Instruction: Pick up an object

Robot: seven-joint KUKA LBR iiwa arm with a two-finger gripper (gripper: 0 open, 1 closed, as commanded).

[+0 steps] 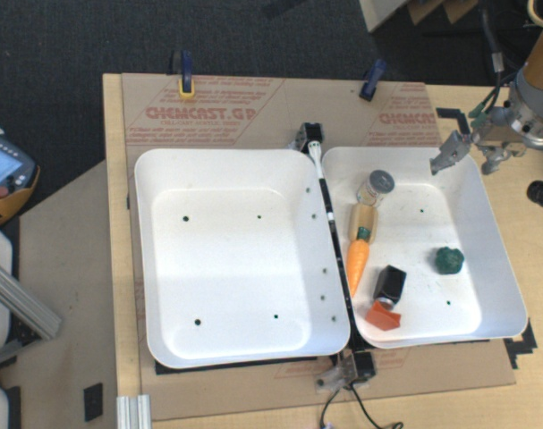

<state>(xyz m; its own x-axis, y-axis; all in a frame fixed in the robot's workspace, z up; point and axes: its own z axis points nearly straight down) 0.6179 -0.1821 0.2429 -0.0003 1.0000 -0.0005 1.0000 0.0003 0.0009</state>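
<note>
The right bin holds several small things. A small bottle with a grey cap lies near its left wall, with an orange carrot just below it. A black block and a red block sit at the front, touching each other. A dark green ball rests alone toward the right. My gripper hangs over the bin's back right corner, well away from all of them. Its fingers are spread open and hold nothing.
The left bin lies alongside, its wall meeting the right bin's wall in a ridge. Both rest on a brown board clamped at the back by blue clamps. A dark floor surrounds the bench.
</note>
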